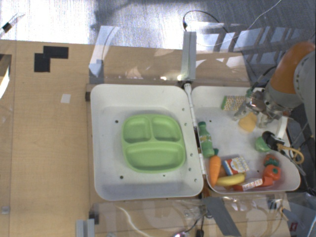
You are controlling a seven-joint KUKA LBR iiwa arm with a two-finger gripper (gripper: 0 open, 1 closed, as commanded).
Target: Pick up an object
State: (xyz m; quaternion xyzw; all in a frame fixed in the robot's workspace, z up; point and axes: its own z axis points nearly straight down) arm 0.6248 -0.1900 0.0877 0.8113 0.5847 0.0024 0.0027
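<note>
The right bin (224,132) holds several toy foods. A pale yellow chunk (248,123) lies near its far right, with a speckled green packet (233,102) just behind it. My gripper (257,108) hangs over that corner, right above and touching or nearly touching the yellow chunk. A green bottle (205,140) lies along the bin's left wall. An orange carrot (214,168), a banana (231,180) and a small box (236,165) crowd the near edge. A red-orange vegetable (272,172) and a green round piece (262,143) sit on the right side.
The left bin (106,181) carries a light green divided plate (153,143) in its middle. A metal post (189,58) stands behind the divider between the bins. A red and white tube (251,184) lies by the banana. Cables trail at the right edge.
</note>
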